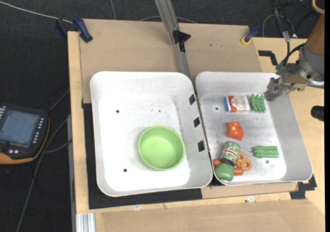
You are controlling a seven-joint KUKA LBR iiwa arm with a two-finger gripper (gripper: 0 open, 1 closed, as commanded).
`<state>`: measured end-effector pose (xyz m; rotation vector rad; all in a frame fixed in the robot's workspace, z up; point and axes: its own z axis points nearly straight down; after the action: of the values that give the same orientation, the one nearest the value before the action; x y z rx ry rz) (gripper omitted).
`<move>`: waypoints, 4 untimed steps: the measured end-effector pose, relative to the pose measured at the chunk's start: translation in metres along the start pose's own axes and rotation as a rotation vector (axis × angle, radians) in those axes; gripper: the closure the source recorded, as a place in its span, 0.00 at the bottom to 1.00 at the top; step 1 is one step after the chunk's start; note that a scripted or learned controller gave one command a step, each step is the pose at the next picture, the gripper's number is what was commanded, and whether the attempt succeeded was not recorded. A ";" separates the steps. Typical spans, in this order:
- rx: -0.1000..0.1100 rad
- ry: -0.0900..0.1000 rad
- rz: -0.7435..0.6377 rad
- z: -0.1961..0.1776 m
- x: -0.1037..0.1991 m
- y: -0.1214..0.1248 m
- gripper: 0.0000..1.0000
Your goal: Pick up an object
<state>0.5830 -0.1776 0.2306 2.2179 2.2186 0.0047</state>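
In the camera view, the gripper [272, 92] is seen over the upper right corner of the right bin [294, 138], just beside a green ridged piece [257, 103]; whether anything is gripped cannot be told, since the tip is small and dark, and most of the arm is cut off by the frame edge. In the same bin lie a red-and-white carton [236, 103], a red block [234, 130], a green bundle [265, 151] and an overlapping, hard-to-separate cluster of toys [230, 160]. A green bowl [161, 147] is set in the left bin [111, 97].
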 end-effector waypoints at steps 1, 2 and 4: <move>0.003 0.001 0.000 -0.015 0.000 0.001 1.00; 0.005 0.002 -0.004 -0.004 0.049 -0.001 1.00; 0.004 0.002 -0.005 -0.010 0.160 -0.001 1.00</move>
<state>0.5823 -0.0173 0.2401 2.2163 2.2271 0.0025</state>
